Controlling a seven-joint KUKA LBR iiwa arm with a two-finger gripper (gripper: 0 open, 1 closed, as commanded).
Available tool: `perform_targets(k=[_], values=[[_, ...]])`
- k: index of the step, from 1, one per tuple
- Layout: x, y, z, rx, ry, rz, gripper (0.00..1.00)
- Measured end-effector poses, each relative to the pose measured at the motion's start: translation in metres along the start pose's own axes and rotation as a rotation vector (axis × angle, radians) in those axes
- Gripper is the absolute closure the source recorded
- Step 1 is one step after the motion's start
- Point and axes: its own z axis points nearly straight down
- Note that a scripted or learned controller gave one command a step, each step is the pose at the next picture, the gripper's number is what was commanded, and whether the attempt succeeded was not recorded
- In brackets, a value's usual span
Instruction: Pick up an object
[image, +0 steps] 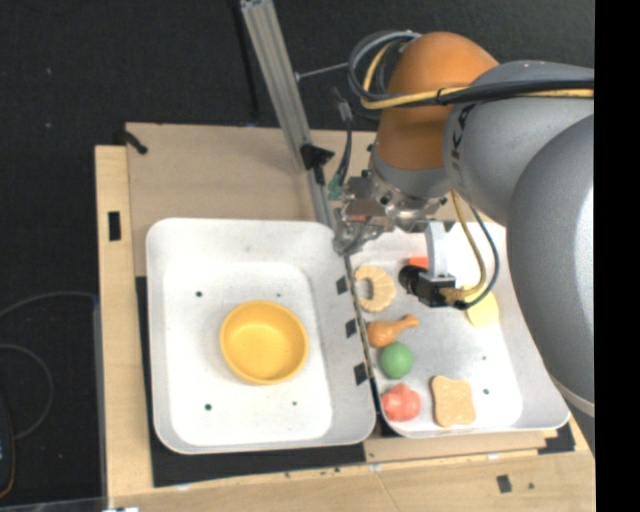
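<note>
You are looking down at a tan bench on a dark floor, with two shallow white bins side by side on it. The left bin holds a yellow bowl, sitting upright near its middle. The right bin carries the loose pieces you could pick: a pale ring-shaped biscuit near the shared edge, an orange-brown drumstick-shaped piece just below it, a green ball below that, and a red round piece near the front rim. Beside the red piece lies a tan toast-shaped slice. A yellow piece shows partly under the cables further right, and a sliver of something orange-red peeks out beside the black fitting on the arm.

The arm comes in from your right, its orange band over the back of the right bin. The gripper hangs at the rear of that bin, close to the divide between the bins and just above the ring biscuit. You cannot tell from this angle how its jaws stand, and nothing can be seen held there. A slanted metal rail runs down toward the gripper from the top.
</note>
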Motion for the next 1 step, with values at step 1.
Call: perform_targets(k=[1], values=[[0.0536,0.0018,0.0094,-0.001,0.000,-0.001,1.00]])
